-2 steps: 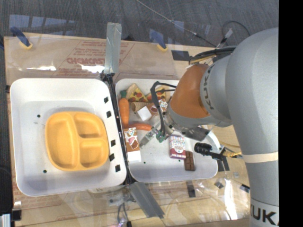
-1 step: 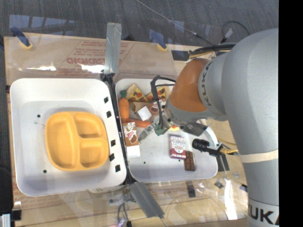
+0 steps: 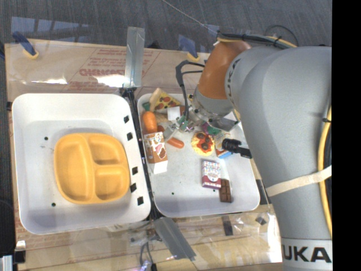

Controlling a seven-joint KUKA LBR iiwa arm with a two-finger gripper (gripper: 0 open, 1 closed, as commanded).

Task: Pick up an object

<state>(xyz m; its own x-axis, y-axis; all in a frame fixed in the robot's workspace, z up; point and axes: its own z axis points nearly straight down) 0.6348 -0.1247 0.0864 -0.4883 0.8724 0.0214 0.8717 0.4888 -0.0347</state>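
Two shallow white bins sit side by side on the tabletop. The left bin [image 3: 22,112] holds a yellow divided tray [image 3: 90,167], lying flat a little left of its middle. The right bin [image 3: 183,179] carries all the small items. At its far left corner lies a pizza slice [image 3: 163,100], and just near of that is an orange carrot piece [image 3: 149,121]. A brown-and-white carton [image 3: 156,148] rests against the bin's left wall, with a red-orange sausage [image 3: 175,143] just to its right. A yellow-and-red toy [image 3: 202,143] lies further right. Toward the near right, a small pink packet [image 3: 211,173] lies beside a chocolate bar [image 3: 225,191].

Reaching in from the right, the grey arm puts the gripper [image 3: 183,122] low over the far half of the right bin, among the pizza slice, carrot piece and sausage. Whether it is spread wide, drawn narrow or clamped on anything cannot be told from this angle.
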